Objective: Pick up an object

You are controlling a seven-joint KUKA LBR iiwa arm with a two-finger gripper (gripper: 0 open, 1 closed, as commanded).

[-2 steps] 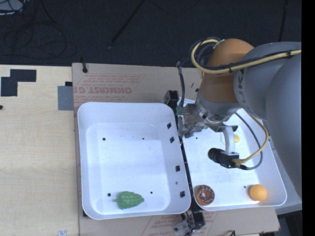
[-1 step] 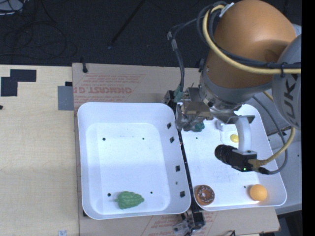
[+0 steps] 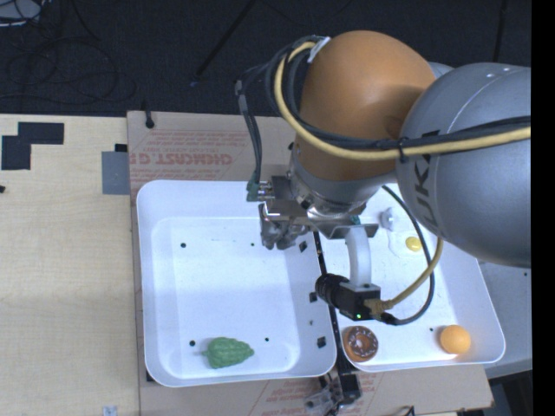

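Gripper (image 3: 279, 232) jaws: cannot tell, spread or pressed.
Green lump (image 3: 228, 352): well apart from jaws, lying unlifted.
Remaining: approach, grasp, lift.

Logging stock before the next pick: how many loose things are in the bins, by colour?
Green lump: 1
Orange ball: 1
Brown disc: 1
Yellow bit: 1
Total: 4 in sight; the arm covers part of the right-hand bin.
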